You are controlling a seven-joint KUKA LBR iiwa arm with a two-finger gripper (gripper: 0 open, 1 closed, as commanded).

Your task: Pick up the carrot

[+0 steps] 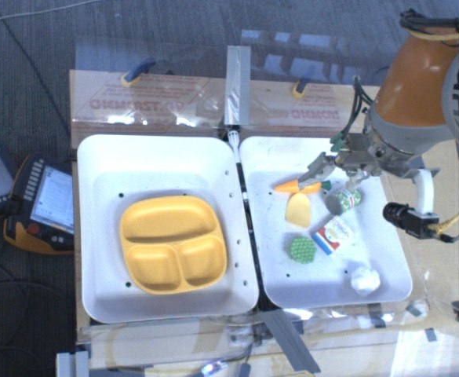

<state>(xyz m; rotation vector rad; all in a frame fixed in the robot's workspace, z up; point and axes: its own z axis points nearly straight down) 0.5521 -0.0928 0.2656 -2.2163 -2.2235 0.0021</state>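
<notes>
— Gripper (322, 169) first: where is it, and is it released or clenched?

— It hangs over the upper part of the right bin (386, 285), reaching in from three o'clock; its two fingers are spread apart, so released; nothing sits between them; one dark fingertip comes down just beside the carrot's thick end, though I cannot tell if it touches.

— And the carrot (296, 185)?

— Lying flat on the right bin's floor, near its upper left part; its thin tip points toward nine o'clock, its thick end toward three o'clock, under the gripper.

— What lies around it?

— At six o'clock from the carrot, just beside it, a pale yellow wedge (298, 210); below that, again toward six o'clock, a green bumpy ball (301, 249); at four o'clock from the carrot, a small white carton with red and blue print (333, 235), lying tilted; at three o'clock, a green and grey crumpled thing (344, 200), too blurred to name; well apart, toward five o'clock in the bin's lower right corner, a white lump (364, 279).

— The other bin?

— At nine o'clock, the left bin (103, 171) holds a yellow divided tray (174, 242) with three compartments; both bins rest side by side on the counter (174, 100).
</notes>
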